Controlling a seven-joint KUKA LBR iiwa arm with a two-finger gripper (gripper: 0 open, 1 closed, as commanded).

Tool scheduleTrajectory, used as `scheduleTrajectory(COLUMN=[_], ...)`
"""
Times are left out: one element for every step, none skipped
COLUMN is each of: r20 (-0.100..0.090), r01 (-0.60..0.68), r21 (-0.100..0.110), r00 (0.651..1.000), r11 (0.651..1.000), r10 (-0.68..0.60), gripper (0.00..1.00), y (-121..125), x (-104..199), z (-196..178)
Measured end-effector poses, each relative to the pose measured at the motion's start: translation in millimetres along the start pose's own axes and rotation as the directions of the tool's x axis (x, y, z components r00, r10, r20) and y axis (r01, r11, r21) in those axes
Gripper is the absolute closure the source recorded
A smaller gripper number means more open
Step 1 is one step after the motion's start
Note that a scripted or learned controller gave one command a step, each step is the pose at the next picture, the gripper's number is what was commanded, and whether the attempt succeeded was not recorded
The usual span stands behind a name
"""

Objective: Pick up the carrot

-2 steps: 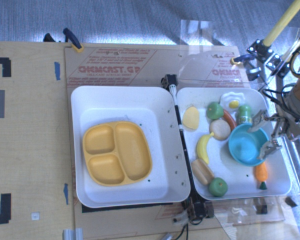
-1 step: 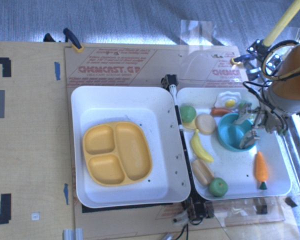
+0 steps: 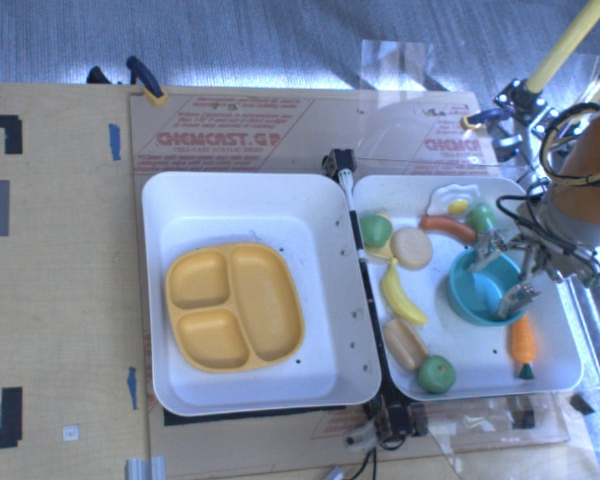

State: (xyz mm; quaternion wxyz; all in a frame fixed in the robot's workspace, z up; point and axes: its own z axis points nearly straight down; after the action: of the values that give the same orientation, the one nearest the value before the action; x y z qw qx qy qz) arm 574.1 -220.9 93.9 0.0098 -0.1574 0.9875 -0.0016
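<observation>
I am hanging my gripper [image 3: 507,271] over the blue bowl [image 3: 480,290] at the right of the frame, fingers spread and gripping nothing. The carrot [image 3: 522,343] is lying just below the bowl, near the lower right corner of the right bin [image 3: 565,368]. The yellow tray [image 3: 234,306] is sitting in the left bin [image 3: 170,208].
</observation>
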Motion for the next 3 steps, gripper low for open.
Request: scheduleTrajectory(r20=[0.011,0.026,0.002], r01=[0.372,0.903,0.641], r21=[-0.002,0.004,-0.003], r00=[0.928,0.430,0.768], r11=[0.928,0.430,0.768], r10=[-0.372,-0.903,-0.641], gripper=[0.00,0.00,0.00], y=[18,32,-2], x=[30,29,-19], z=[0,-1,3])
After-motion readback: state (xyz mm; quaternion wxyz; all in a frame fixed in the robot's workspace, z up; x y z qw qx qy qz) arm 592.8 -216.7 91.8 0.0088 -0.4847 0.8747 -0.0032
